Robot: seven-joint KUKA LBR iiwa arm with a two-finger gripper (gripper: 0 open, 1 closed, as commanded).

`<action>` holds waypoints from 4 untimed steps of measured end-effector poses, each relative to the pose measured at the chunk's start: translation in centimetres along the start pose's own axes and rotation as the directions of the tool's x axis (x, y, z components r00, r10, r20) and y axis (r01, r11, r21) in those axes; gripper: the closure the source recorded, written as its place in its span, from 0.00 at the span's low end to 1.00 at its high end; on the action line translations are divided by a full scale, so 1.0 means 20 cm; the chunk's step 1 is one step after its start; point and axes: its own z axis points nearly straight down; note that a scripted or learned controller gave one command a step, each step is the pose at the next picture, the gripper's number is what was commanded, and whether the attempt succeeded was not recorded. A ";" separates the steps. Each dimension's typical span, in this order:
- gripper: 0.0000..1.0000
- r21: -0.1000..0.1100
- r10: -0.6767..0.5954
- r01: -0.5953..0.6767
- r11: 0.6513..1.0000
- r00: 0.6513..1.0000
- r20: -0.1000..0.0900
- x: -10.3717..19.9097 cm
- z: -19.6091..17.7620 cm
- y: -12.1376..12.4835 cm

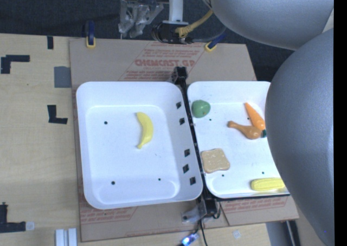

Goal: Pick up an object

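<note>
Landmark: the black divider (187,131) where the two white bins meet is taken as the reference for every place below.

Left bin (87,131): a yellow banana (144,129) is seen lying alone, well to the left of the divider, near the middle of the bin floor. Because nothing crowds it, it is judged the easiest thing to approach from above.

Right bin (238,90): a green ball (200,108) is seen just right of the divider, near its far end. A tan slice of toast (215,160) lies flat just right of the divider, nearer the camera. An orange carrot (255,116) and a brown drumstick (245,130) are seen further right, touching or nearly so. A yellow corn cob (268,185) lies at the near edge of that bin.

Pincer (134,23): it is seen beyond the far end of the divider, outside both bins and above the dark area past the worktop (32,147). Whether it is spread or pressed together cannot be told; nothing is seen held in it.

Arm: its grey body is seen large and close to the camera, right of the divider, covering part of the right bin.

Task state: no object is judged to have been picked up yet.

Risk: a grasp at the carrot and drumstick is judged awkward, since the two lie so close together.
</note>
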 end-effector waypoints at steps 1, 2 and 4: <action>1.00 -0.001 0.000 0.000 1.000 1.000 0.001 0.00 0.19 -0.10; 1.00 -0.002 0.000 0.000 1.000 1.000 0.000 0.00 0.28 -0.14; 1.00 -0.003 -0.002 0.002 1.000 1.000 -0.002 0.00 0.24 -0.36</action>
